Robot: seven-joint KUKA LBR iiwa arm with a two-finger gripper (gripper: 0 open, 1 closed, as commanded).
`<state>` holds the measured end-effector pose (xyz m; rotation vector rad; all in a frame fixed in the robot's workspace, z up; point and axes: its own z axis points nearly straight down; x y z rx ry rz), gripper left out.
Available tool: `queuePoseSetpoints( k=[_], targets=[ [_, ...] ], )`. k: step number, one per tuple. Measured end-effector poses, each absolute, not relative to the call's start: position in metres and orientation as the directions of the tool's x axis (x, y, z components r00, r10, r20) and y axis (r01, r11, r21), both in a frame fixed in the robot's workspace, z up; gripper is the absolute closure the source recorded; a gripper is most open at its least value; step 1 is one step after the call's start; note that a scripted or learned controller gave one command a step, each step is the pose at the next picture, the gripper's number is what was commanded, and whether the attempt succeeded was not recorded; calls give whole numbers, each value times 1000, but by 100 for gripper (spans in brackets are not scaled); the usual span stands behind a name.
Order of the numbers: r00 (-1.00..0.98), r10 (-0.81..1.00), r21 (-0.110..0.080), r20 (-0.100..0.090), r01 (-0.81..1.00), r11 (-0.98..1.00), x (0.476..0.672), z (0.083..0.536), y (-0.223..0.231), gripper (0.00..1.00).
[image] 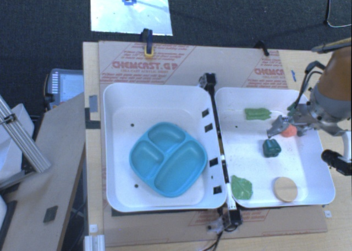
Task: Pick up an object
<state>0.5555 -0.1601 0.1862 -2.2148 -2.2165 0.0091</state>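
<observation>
Gripper [281,128] is hovering over orange object [288,131] in right bin [330,189]; finger state unreadable. Risk: closing off-centre, nudging it toward dark green object [271,148] nearby.

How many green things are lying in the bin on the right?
3: a light green piece near the bin's far wall, a dark teal-green lump mid-bin, and a bright green one in the near left corner. The gripper may hide more.

Teal object [271,148] crowds, seemingly, tool [281,127].
</observation>
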Motion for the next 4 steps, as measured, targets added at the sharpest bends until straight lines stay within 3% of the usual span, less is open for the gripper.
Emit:
queuePoseSetpoints(
  k=[1,3,4],
  targets=[
    [-3,1000,1,0,1000,3,558,192,-160,0],
    [-1,1000,-1,0,1000,1,558,82,-162,0],
    [-2,1000,4,-1,1000,2,560,96,-163,100]
  ],
)
